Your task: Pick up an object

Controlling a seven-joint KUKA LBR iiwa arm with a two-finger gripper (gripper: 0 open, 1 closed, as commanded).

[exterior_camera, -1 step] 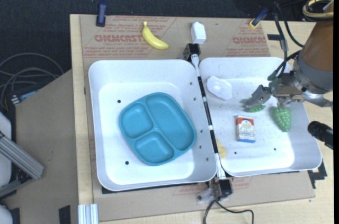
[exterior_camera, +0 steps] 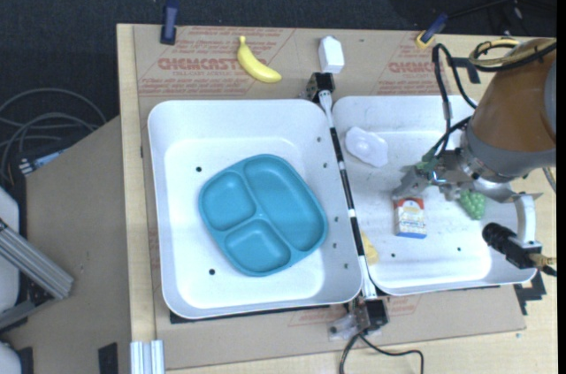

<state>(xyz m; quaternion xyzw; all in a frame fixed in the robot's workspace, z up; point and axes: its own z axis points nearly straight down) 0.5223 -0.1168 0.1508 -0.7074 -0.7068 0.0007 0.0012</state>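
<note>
Blue tray (exterior_camera: 261, 213) in your left bin (exterior_camera: 168, 142); banana (exterior_camera: 256, 63) on bench (exterior_camera: 203, 58). Small carton (exterior_camera: 410, 216) under tool (exterior_camera: 423, 178), white-red, lying flat. Tool state: cannot tell.

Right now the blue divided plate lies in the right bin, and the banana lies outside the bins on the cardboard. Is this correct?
Not fully. The camera view shows the blue divided plate in the left bin, not in the right bin. The rest stands: the banana lies outside the bins on the cardboard.
</note>
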